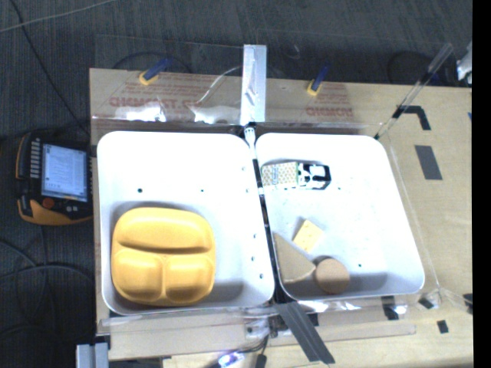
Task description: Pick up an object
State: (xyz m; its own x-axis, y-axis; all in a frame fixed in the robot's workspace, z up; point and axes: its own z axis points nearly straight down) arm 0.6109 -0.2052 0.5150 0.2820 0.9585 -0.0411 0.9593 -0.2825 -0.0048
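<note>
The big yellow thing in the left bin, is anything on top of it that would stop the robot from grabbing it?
No, nothing visible covers it. The yellow object lies alone in the left bin, open from above. The other small pieces sit apart in the right bin.

This is a robotics lab or test cell rather than a home or shop. A plywood bench (430,205) carries two shallow white bins (176,152) set side by side, with clear sheeting clamped along its far edge by blue and yellow clips (156,70) and black tape marks (428,162) stuck on the wood. A yellow-cased handheld control pendant (55,177) with a lit screen lies on dark carpet (61,21) beside the bench, and loose cables (84,6) trail across the floor.
</note>
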